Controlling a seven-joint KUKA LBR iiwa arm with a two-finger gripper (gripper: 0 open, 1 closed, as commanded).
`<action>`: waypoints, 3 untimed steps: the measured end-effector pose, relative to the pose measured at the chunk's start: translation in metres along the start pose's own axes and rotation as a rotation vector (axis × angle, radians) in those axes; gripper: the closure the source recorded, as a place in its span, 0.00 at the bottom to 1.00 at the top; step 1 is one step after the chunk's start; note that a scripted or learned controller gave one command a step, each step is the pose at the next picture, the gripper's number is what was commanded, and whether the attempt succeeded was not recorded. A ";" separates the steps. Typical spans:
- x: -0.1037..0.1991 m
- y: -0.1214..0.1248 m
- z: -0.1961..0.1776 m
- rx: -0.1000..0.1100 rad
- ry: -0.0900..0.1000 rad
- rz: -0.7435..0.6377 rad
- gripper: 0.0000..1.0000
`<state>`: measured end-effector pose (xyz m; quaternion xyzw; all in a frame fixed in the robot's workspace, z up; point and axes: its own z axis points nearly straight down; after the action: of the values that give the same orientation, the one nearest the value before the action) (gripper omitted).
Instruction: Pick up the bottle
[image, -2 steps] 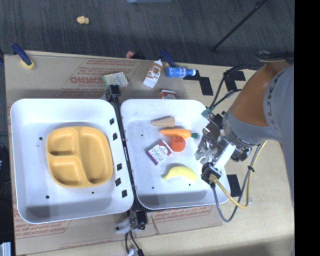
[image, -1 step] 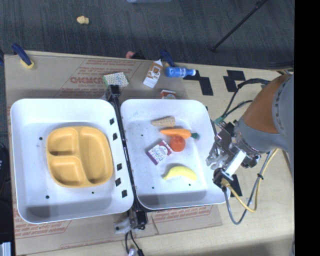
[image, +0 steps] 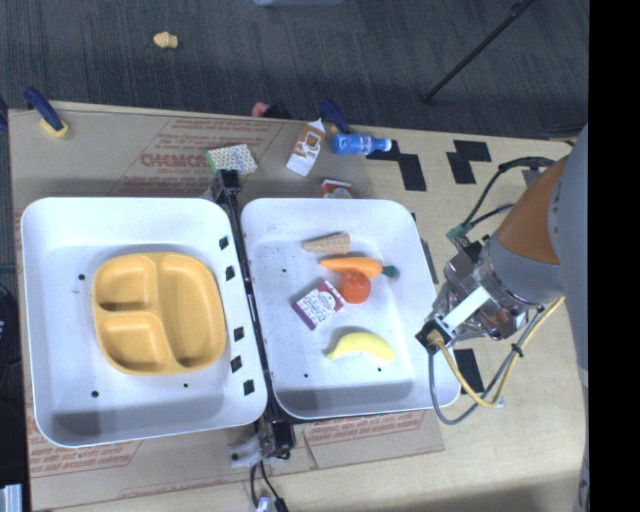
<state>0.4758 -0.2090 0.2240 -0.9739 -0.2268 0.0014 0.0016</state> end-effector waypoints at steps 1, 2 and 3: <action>0.020 -0.040 0.004 0.004 -0.001 0.138 1.00; 0.022 -0.045 0.009 0.004 0.000 0.056 1.00; 0.036 -0.073 0.002 0.005 -0.001 -0.166 1.00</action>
<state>0.4759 -0.1281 0.2226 -0.9518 -0.3067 0.0025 0.0038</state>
